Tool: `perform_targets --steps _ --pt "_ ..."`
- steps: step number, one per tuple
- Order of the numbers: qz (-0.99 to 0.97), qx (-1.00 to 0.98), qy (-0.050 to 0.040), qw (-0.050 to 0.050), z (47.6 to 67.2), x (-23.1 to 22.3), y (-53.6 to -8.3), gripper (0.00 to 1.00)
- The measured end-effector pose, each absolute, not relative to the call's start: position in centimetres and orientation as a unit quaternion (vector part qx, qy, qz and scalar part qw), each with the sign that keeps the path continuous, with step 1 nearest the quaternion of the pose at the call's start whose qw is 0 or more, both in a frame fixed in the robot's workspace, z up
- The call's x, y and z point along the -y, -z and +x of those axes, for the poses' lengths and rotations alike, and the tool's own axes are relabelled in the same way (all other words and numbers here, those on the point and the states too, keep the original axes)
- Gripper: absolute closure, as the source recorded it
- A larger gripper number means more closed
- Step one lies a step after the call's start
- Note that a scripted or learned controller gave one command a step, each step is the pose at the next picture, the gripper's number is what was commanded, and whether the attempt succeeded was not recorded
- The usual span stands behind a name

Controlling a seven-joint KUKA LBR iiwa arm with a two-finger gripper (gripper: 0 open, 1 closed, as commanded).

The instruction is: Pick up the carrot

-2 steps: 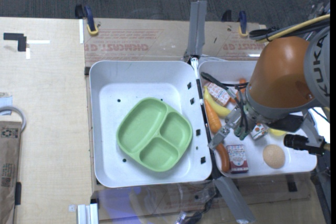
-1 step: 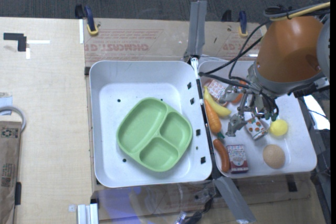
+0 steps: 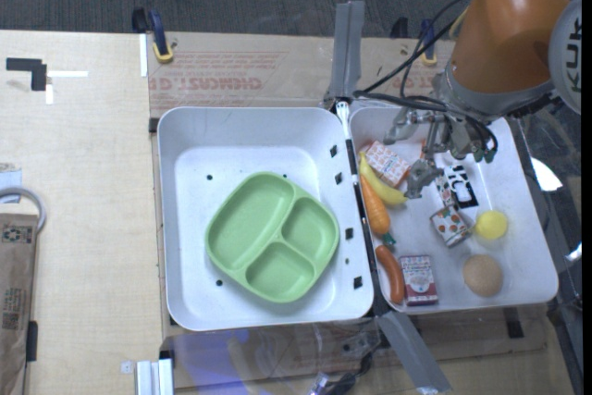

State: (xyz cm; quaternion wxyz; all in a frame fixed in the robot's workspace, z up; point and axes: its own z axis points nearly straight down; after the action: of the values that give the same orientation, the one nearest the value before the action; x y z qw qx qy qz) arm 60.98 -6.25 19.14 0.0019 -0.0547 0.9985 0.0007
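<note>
The carrot [image 3: 375, 204] is an orange taper lying lengthwise along the left wall of the right bin [image 3: 527, 291], with its green end toward the front. A yellow banana [image 3: 381, 183] touches its upper part. My gripper [image 3: 433, 184] hangs over the back middle of that bin, a little right of the carrot and apart from it. It stands open with nothing between its fingers. The orange-banded arm [image 3: 509, 23] rises behind it.
The right bin also holds a red-and-white packet [image 3: 388, 162], a small carton [image 3: 450, 225], a yellow ball [image 3: 491, 224], a tan egg [image 3: 482, 276], a red box [image 3: 418, 279] and a reddish sausage [image 3: 391, 274]. A green divided plate [image 3: 272, 237] lies in the left bin [image 3: 185, 153].
</note>
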Motion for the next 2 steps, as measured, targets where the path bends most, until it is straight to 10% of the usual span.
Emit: perform_targets --steps 1,2 --pt "-0.055 -0.999 -0.0011 0.001 57.85 9.95 -9.27 0.0" --pt "-0.052 -0.999 -0.0021 0.003 57.96 9.98 -10.15 1.0"
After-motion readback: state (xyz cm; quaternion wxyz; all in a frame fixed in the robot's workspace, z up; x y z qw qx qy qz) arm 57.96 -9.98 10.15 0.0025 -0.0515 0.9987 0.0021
